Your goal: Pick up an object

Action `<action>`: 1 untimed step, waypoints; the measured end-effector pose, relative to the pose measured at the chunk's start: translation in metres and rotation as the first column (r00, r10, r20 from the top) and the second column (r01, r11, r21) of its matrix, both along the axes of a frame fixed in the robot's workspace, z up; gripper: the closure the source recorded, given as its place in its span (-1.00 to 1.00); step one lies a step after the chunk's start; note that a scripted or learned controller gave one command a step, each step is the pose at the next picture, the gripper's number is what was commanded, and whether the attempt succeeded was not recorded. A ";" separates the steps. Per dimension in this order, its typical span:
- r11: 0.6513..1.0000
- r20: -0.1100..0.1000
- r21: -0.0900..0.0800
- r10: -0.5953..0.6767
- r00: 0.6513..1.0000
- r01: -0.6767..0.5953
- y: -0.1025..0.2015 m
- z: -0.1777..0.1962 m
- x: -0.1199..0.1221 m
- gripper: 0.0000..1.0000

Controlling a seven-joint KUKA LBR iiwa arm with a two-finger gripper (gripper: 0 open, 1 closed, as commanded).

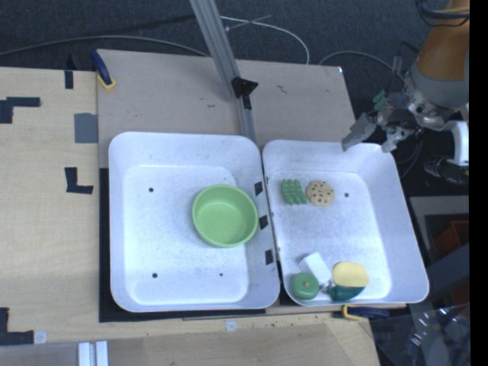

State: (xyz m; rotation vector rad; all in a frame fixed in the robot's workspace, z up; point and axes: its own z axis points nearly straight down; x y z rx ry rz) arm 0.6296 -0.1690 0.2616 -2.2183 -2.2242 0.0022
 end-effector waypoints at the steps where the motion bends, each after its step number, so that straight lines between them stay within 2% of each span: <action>1: 1.000 0.000 0.000 0.000 1.000 0.000 0.000 0.000 0.000 -1.00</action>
